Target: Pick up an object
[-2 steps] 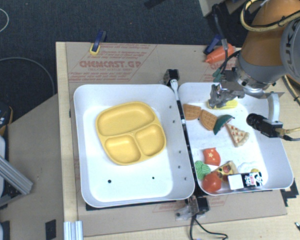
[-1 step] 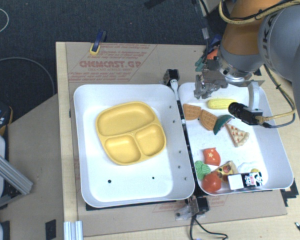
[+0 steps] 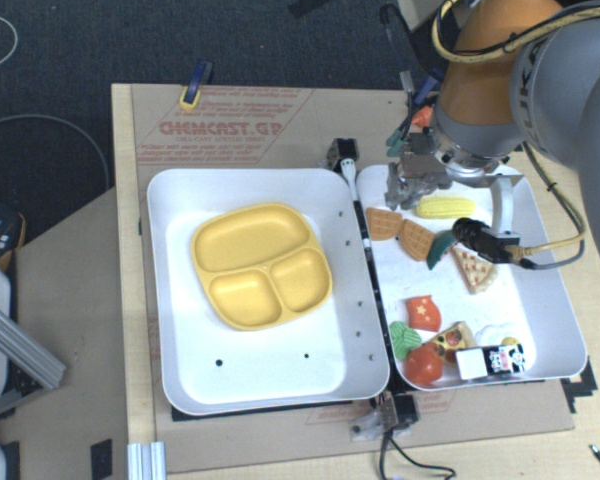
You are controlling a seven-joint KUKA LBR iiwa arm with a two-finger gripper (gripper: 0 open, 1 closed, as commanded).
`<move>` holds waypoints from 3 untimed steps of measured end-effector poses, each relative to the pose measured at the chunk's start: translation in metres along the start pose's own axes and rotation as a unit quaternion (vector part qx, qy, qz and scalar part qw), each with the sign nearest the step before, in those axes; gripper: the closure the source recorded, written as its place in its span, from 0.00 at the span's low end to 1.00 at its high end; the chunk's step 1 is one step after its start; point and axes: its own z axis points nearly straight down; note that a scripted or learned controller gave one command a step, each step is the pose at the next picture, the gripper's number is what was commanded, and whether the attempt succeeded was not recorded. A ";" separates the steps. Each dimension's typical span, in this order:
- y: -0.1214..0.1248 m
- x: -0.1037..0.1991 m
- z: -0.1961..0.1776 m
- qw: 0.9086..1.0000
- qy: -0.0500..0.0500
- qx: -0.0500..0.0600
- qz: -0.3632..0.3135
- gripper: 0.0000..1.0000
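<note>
Over the far end of the right bin (image 3: 570, 340) we see the gripper (image 3: 412, 183) hanging low; whether its jaws are parted or closed we cannot tell. Just right of it lies a yellow corn cob (image 3: 446, 207), and just nearer, two waffle pieces (image 3: 400, 232). Farther out, a pizza slice (image 3: 474, 266) and tomatoes (image 3: 423, 313) sit nearer. Well apart, the left bin (image 3: 170, 298) holds a yellow divided plate (image 3: 260, 265).
</note>
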 end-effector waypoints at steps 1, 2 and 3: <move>0.000 -0.003 -0.022 1.000 0.000 -0.004 0.000 1.00; -0.003 -0.003 0.000 1.000 0.000 0.000 0.000 1.00; 0.006 0.004 -0.018 1.000 0.000 -0.004 -0.001 1.00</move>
